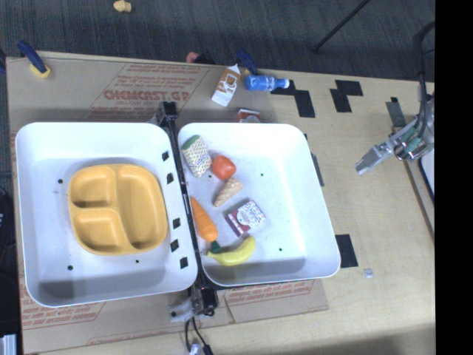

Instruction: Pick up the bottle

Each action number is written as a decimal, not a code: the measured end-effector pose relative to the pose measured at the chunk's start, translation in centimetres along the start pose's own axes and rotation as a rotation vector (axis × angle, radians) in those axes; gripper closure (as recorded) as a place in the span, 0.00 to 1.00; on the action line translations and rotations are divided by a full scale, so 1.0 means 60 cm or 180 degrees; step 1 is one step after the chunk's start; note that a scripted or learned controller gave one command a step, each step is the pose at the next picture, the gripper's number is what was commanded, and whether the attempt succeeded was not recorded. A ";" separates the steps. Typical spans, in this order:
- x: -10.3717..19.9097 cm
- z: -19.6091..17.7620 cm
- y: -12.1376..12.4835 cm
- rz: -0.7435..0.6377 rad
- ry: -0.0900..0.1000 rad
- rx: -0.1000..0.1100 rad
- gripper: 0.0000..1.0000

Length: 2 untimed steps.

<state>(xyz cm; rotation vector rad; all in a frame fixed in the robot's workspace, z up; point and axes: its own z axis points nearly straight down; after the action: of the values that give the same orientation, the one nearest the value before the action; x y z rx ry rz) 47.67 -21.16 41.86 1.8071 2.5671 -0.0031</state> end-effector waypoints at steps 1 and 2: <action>-0.045 -0.071 0.131 -0.0704 0.0003 -0.0004 1.00; -0.057 0.046 0.163 0.0627 0.0012 0.0011 1.00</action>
<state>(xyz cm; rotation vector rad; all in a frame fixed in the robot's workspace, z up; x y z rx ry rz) 58.06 -21.10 39.14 2.0541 2.3807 -0.0039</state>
